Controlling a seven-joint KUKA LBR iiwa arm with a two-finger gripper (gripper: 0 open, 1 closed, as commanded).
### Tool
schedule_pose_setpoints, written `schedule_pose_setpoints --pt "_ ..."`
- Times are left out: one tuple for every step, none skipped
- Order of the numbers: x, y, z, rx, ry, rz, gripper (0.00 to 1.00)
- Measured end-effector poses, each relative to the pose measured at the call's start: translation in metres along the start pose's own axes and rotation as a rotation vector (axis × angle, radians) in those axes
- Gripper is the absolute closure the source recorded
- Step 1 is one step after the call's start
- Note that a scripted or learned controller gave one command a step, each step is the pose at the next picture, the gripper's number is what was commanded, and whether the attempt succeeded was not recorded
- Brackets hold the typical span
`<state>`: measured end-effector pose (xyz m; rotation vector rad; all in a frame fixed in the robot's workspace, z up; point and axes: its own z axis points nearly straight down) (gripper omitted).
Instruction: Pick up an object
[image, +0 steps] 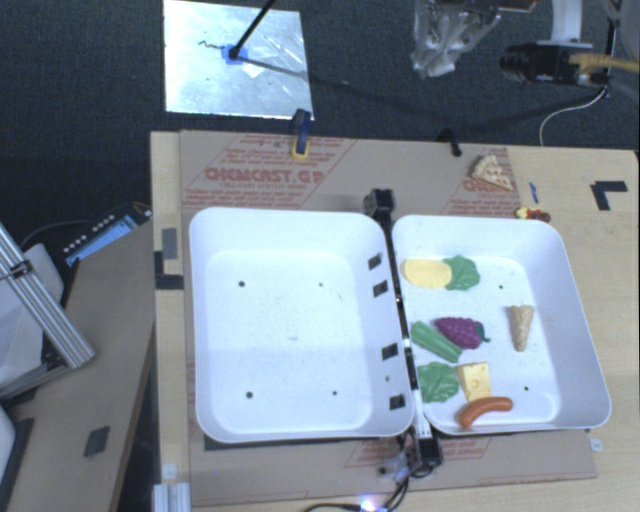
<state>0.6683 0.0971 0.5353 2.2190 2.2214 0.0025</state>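
Up at 12–1 o'clock, above the bench, the gripper (447, 45) is blurred, so can't tell its state, and nothing visible is in it. Right bin (575, 290) holds all the food: yellow piece (425, 272) touching a green leaf (462, 272) at its 12 o'clock, cone (521, 326) at 3, grapes (460, 330) mid-bin beside a green pod (435, 341), then second leaf (436, 381), cheese cube (475, 379) and sausage (485, 409) at 6. Left bin (215, 300) sits beside it; pizza slice (491, 171) lies on the board at 1 o'clock outside the bins.
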Motion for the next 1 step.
schedule_pose_setpoints --pt "-0.0005 0.0000 0.0000 0.000 0.000 0.000 1.00"
